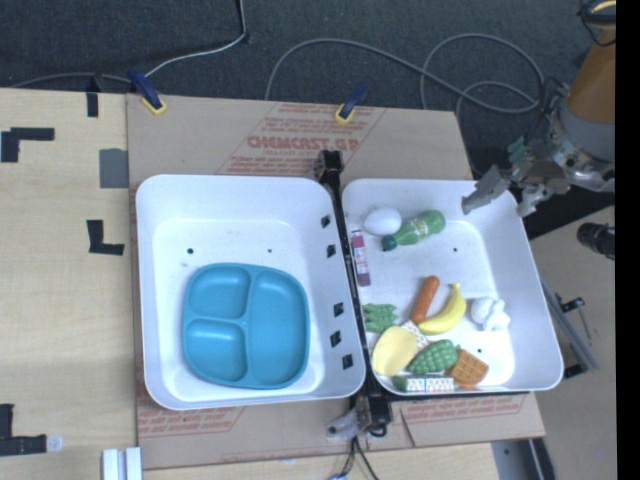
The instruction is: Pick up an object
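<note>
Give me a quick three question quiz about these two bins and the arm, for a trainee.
1. True or false: the blue divided plate lies in the left bin.
2. Multiple choice: what touches the banana on its left? A) the egg B) the orange sausage C) the waffle
3. Fill in: the end effector hovers at the right bin's upper ____ corner.

Key: 1 true. 2 B, the orange sausage. 3 right.

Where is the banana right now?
The banana lies in the right bin, toward its lower middle, just right of the orange sausage and above the green toy.
</note>
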